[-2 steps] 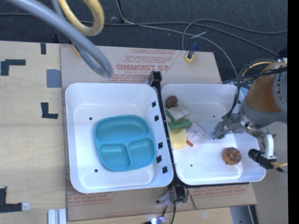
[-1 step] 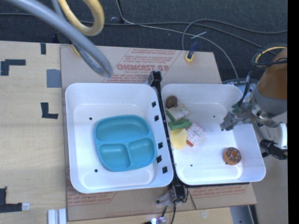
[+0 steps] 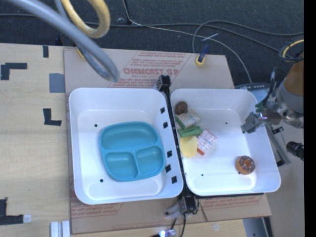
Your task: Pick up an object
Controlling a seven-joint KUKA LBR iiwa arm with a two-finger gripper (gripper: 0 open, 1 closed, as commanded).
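Note:
The right bin holds a cluster of small items along its left wall: a brown round piece, a pale waffle-like block, a green piece, a yellow piece and a red-and-white packet. A chocolate donut with sprinkles lies alone near the bin's front right. My gripper hangs over the right rim of this bin, well above and right of the donut, away from the cluster. Nothing shows between its fingers.
The left bin holds a blue divided plate. A black divider with clips runs between the bins. Grey and yellow hoses cross the top left, and cables trail over the dark floor behind.

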